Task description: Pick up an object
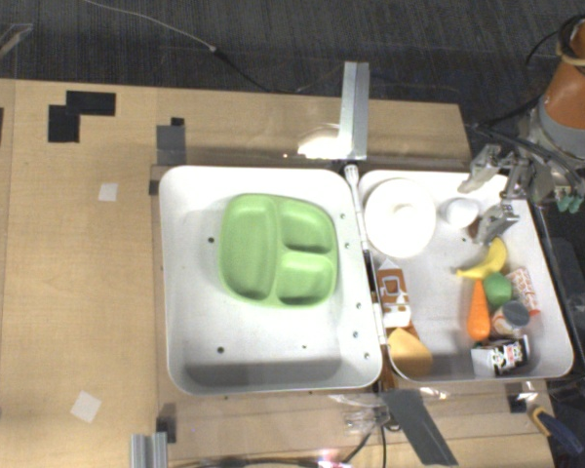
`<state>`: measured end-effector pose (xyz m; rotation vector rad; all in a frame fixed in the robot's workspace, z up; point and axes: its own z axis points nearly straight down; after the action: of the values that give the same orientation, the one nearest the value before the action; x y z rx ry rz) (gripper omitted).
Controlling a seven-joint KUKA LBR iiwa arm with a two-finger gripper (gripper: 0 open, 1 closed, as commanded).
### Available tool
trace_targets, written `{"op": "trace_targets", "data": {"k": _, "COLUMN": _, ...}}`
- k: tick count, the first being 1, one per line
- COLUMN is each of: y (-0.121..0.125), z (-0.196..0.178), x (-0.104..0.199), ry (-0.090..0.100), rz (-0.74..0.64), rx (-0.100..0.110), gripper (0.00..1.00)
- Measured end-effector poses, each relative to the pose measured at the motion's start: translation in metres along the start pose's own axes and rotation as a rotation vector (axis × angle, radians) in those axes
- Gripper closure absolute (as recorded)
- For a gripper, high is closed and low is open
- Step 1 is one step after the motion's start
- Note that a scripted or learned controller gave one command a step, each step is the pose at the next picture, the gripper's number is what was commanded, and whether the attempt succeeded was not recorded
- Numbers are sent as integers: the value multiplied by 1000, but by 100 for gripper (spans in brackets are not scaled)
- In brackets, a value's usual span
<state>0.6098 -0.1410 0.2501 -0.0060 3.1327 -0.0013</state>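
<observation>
Gripper (pixel 494 195) hovers over the right bin's (pixel 556 354) far end, above a yellow banana (pixel 487 259); fingers look spread, seemingly pinching nothing. Green tray (pixel 276 249) fills left bin (pixel 190 344).

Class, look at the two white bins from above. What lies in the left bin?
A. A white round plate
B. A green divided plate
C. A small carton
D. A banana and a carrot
B: the green divided plate lies alone in the left bin, while the banana, carrot, white round plate and small carton all lie in the right bin.
</observation>
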Motion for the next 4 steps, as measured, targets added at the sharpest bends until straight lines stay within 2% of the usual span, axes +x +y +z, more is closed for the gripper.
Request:
{"op": "trace_targets", "data": {"k": 1, "y": -8, "z": 153, "x": 33, "ry": -2, "rz": -66, "rx": 1, "gripper": 0}}
{"op": "trace_targets", "data": {"k": 2, "y": -3, "z": 158, "x": 87, "ry": -13, "rz": 34, "rx": 2, "gripper": 0}}
{"op": "trace_targets", "data": {"k": 3, "y": -20, "z": 158, "x": 97, "ry": -13, "rz": 52, "rx": 1, "gripper": 0}}
{"op": "trace_targets", "data": {"k": 4, "y": -20, "z": 143, "x": 91, "ry": -33, "rz": 45, "rx": 6, "gripper": 100}}
